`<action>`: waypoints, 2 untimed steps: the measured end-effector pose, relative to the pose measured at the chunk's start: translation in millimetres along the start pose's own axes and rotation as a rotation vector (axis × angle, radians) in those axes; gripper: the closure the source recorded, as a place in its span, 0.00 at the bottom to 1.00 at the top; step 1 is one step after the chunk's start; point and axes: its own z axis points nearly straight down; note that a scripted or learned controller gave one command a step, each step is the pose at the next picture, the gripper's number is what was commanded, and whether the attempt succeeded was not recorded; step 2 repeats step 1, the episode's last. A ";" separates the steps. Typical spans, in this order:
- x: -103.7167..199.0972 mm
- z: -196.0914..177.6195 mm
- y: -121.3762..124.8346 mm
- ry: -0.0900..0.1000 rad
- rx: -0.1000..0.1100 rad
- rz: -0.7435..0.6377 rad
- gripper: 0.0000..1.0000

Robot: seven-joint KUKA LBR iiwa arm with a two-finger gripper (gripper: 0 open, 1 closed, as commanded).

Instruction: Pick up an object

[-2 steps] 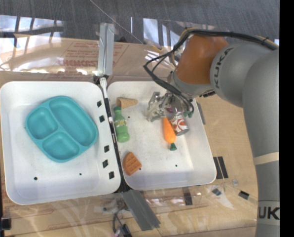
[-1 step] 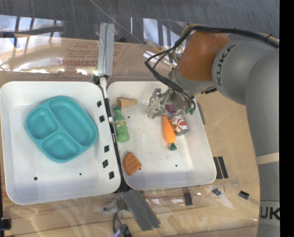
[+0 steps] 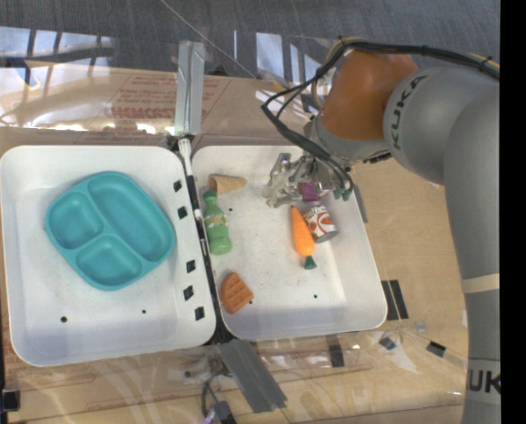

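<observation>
hand (image 3: 291,186) grip unclear; carrot (image 3: 302,231), can (image 3: 320,221) just beside; bottle (image 3: 215,224) apart

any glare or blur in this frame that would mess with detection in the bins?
Camera view: bright window reflections streak the clear sheet behind the bins; the white right bin is evenly lit with soft shadows. Carrot, green bottle and teal divided plate read sharp; the gripper is cluttered by cables, its outline murky.

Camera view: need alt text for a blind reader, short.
The grey KUKA arm's claw hangs over the right bin, near a carrot and a small can. That bin also holds a green bottle, a cone and a waffle; the left bin holds a teal divided plate.
</observation>
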 end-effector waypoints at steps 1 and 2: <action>-2.1 -11.4 0.1 -0.010 0.003 -0.003 1.00; -2.1 -11.4 0.1 -0.010 0.003 -0.003 1.00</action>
